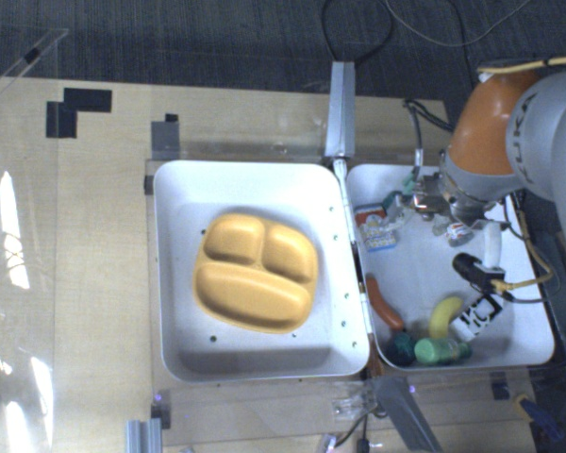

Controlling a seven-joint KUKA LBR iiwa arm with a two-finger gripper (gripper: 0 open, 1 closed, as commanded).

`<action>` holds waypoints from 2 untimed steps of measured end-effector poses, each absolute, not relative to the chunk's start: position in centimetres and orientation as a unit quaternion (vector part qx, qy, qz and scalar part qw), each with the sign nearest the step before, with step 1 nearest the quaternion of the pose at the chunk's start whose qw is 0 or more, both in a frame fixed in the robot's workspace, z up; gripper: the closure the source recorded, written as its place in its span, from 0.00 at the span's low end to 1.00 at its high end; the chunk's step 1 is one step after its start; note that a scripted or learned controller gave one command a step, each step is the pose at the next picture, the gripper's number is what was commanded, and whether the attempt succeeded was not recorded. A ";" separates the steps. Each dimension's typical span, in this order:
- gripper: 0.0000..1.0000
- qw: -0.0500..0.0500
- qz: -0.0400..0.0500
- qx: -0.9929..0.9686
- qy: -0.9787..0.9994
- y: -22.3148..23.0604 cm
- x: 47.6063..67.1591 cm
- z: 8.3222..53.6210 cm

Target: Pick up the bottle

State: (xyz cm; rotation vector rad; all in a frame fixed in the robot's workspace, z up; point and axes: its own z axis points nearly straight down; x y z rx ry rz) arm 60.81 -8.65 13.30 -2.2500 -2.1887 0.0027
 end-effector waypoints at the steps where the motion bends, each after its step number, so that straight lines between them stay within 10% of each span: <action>1: 0.00 -0.003 -0.003 -0.688 -0.725 -11.5 67.0 10.2; 2: 0.00 -0.003 -0.011 -0.671 -0.741 -12.4 67.8 9.9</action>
